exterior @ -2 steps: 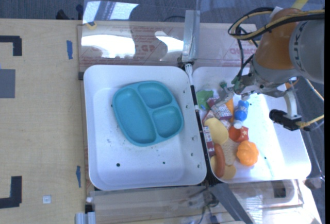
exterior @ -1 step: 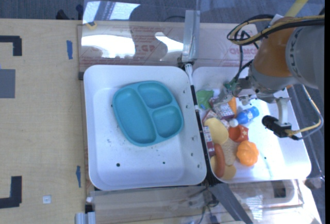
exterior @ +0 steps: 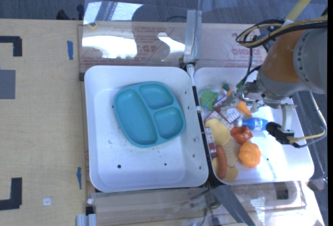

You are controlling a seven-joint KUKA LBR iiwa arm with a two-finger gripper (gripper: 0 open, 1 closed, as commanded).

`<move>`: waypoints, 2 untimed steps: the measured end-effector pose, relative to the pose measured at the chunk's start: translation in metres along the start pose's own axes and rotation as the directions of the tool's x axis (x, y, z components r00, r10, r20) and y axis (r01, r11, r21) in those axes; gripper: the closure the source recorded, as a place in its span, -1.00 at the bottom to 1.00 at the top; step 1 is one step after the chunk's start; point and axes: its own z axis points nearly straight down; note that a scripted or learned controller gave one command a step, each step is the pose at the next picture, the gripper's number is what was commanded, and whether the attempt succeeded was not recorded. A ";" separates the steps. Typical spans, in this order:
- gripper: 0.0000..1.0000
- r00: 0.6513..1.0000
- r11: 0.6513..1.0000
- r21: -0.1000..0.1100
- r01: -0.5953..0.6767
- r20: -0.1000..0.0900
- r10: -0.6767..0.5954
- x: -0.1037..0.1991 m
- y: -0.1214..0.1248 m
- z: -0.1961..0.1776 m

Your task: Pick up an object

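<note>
Table (exterior: 36, 116): tan top, two white bins side by side. Left bin (exterior: 104, 168) carries a blue tray (exterior: 149, 113) with three compartments, nothing in them that I can make out. Right bin (exterior: 296, 165) holds the clutter: an orange (exterior: 250, 154), a red sausage (exterior: 221, 160), a yellow piece (exterior: 218, 130), a small red piece (exterior: 241, 133), a blue piece (exterior: 256, 123), a green scrap (exterior: 209, 99) and a printed packet (exterior: 227, 114).

Arm (exterior: 291, 61) reaches over the right bin from the right. The hand (exterior: 247, 96) sits low above the pile's upper end, near the packet and green scrap. I cannot tell its state from this angle.

My read: approach step, nothing lifted yet. Next I need a descent onto one separable item; the orange stands fairly free.

Writing: red print on the clear panel (exterior: 151, 45) behind the bins, and print on the packet, both too blurred to read.
</note>
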 end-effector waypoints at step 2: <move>1.00 0.952 0.952 0.016 -0.306 0.009 0.306 -0.026 0.013 -0.160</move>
